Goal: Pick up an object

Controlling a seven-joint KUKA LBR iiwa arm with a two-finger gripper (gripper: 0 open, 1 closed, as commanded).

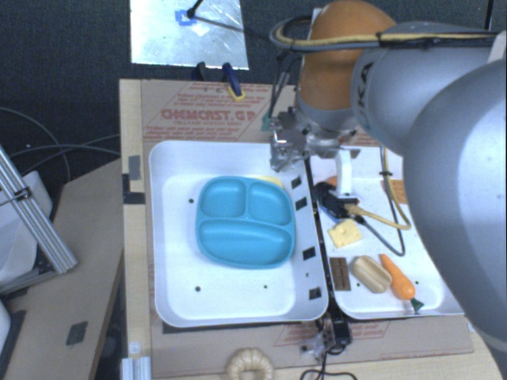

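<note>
1. Left bin (170,291): white and shallow, on the worktop (198,113). It holds the blue divided plate (245,220), the landmark for this entry.
2. Blue divided plate: lies flat at mid-bin, with nothing touching it.
3. Jaws: above the plate's upper-right corner, by the ridge between the two bins. No object is visibly held. Whether they are released or clenched cannot be told.
4. Right bin (396,313), right of the plate, holds the candidate objects:
   - cheese wedge (344,233), nearest the plate
   - brown block (340,273), just below the wedge
   - bread roll (371,274), beside the block
   - carrot (396,275), farthest from the plate
5. Step in hand: judged to be the approach, with nothing lifted yet. The next move calls for settling on one object, centring over it, and descending clear of the ridge.
</note>
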